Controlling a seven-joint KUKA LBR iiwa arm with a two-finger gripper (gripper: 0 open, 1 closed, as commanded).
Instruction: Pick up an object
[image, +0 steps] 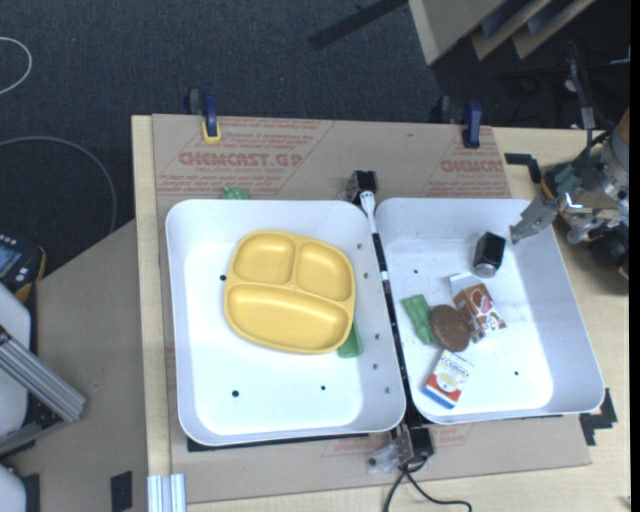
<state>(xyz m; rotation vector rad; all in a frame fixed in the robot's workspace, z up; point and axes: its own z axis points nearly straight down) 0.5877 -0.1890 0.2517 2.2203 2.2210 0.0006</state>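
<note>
The right bin (560, 330) holds several small objects. A black cylinder (489, 252) lies near its back, a green piece (417, 315) toward its left, and a brown round item (450, 327) sits beside a red-brown packet (478, 305). A white packet with red and blue print (450, 380) lies near the front wall. My gripper (528, 224) hangs over the bin's back right rim, just right of the black cylinder and apart from it. Nothing is seen in its grasp.
A yellow divided plate (290, 290) sits in the left bin (270, 400), with a green scrap (349, 346) at its right edge. Blue clamps (209, 108) (471, 122) hold the cardboard base at the back. The arm's wrist (598, 190) stands past the right bin's far right corner.
</note>
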